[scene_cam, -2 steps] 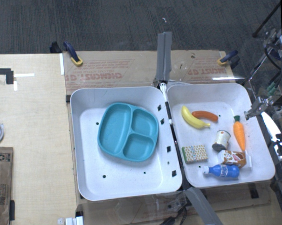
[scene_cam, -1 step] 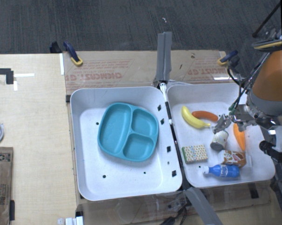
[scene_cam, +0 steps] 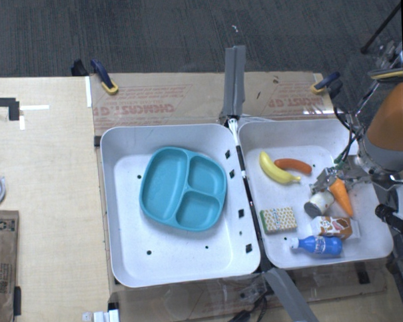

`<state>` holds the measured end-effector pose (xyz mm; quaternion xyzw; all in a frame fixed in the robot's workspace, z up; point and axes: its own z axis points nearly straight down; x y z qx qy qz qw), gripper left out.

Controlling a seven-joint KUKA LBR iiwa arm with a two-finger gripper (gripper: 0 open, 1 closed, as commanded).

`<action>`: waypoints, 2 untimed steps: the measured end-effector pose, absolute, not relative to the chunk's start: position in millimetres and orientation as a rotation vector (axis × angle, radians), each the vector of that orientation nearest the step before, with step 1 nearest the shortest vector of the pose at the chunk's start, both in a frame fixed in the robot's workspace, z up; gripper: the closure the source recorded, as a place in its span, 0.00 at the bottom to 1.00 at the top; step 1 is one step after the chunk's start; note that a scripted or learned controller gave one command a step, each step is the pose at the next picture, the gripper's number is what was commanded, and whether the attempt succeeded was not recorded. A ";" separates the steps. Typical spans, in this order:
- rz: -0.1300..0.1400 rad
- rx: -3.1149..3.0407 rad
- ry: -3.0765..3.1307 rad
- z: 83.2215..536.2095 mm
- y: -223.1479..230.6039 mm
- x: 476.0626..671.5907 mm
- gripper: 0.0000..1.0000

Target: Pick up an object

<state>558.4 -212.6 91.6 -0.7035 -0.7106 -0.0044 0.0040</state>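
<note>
White bins sit side by side: the left bin (scene_cam: 117, 214) holds a blue divided plate (scene_cam: 183, 188), the right bin (scene_cam: 286, 257) a banana (scene_cam: 276, 169), sponge (scene_cam: 278, 219), bottle (scene_cam: 320, 245) and a carrot (scene_cam: 341, 195) by the gripper (scene_cam: 328, 179), grip state unclear.

Robotics lab bench, not a home. Two white bins (scene_cam: 117, 214) butt together on a plywood bench (scene_cam: 41, 164), with cardboard sheet (scene_cam: 185, 97) clamped down by blue-yellow spring clamps (scene_cam: 104, 78) at 11 and 1 o'clock. Bare cabling (scene_cam: 353, 127) hangs at 3 o'clock; dark carpet (scene_cam: 149, 26) at 12.
</note>
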 end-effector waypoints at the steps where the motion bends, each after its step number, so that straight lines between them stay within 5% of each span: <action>1: -0.014 -2.205 -2.226 91.7 -212.6 558.4 0.00; 2: -0.007 -2.211 -2.228 101.2 -215.2 558.2 1.00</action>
